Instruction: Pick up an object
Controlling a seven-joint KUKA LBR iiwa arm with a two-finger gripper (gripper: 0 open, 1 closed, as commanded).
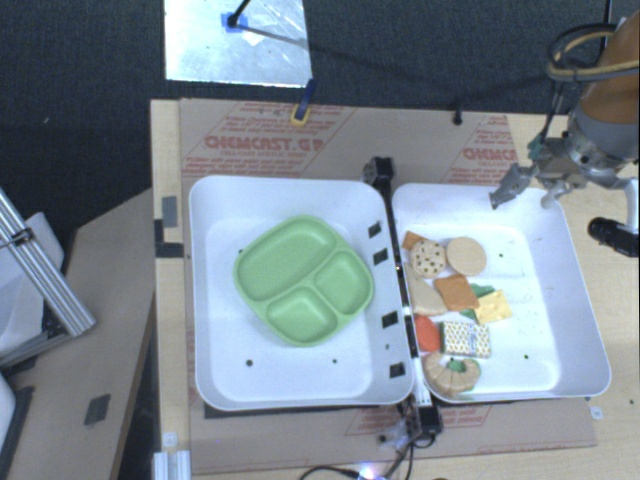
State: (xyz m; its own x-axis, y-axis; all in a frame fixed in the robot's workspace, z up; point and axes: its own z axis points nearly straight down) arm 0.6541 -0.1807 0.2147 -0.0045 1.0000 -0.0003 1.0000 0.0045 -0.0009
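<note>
Pincer (527,190): at the upper right of the camera view, above the far rim of the right bin (575,298); its two fingers (503,194) stand spread apart with nothing between them.

Arm (605,118): grey, reaching in from the right, cables looped above it.

Right bin: shallow, white. All items lie clustered in its left half, well apart from the pincer:
- chocolate-chip cookie (428,258), near the dividing edge, just beside the plain one;
- plain round cookie (466,256), tan, to the right of the chip cookie;
- orange square piece (456,292), below the two cookies;
- yellow piece (493,307), touching the orange square's right side, with a green scrap showing between them;
- pale beige piece (426,296), left of the orange square;
- red piece (428,335), at the dividing edge, below the beige piece;
- small patterned packet (466,339), white with coloured specks, just right of the red piece;
- round sandwich-like item (452,375), tan with a green layer, nearest the front rim.

Left bin (215,368): shallow, white, holding a green divided plate (303,279) with three compartments, lying flat near the bin's middle.

Surface (100,268): tan, with printed cardboard under both bins.

Beyond the bins: a shiny metal sheet (237,28) on dark carpet.
</note>
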